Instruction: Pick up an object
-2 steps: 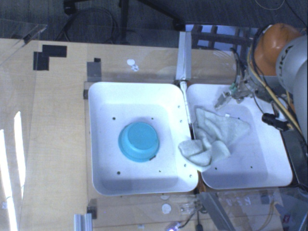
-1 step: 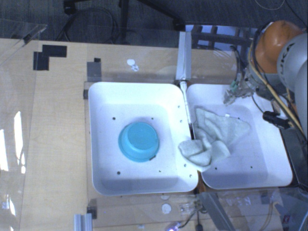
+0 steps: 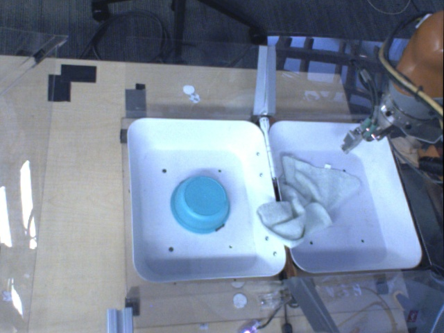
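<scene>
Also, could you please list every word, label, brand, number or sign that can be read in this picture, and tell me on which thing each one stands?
None: no readable text in the camera view.
Blue bowl: plain, no label.
Grey cloth: no print or tag that I can make out.
White bins: unmarked.
Black shapes on the bench: solid blocks, not letters.

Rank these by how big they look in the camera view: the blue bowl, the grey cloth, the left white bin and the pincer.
Largest to smallest:
1. left white bin
2. grey cloth
3. blue bowl
4. pincer
The pincer sits higher, nearer the camera, yet looks smallest anyway.
</scene>
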Action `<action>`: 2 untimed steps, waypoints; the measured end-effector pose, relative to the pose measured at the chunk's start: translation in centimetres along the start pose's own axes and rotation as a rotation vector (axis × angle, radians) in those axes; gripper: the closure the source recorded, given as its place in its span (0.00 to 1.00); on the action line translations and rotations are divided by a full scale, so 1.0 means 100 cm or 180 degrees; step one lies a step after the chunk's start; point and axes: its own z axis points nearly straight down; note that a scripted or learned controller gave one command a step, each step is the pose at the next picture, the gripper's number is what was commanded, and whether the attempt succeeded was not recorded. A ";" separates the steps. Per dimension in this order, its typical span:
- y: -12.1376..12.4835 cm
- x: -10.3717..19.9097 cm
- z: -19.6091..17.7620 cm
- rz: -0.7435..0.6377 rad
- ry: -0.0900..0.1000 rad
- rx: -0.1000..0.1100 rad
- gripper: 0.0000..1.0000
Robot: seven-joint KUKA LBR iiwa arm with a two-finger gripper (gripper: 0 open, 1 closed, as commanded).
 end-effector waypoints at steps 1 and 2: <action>0.061 0.001 0.033 -0.0410 0.0001 0.0001 1.00; 0.071 0.018 0.042 -0.0930 0.0000 -0.0003 1.00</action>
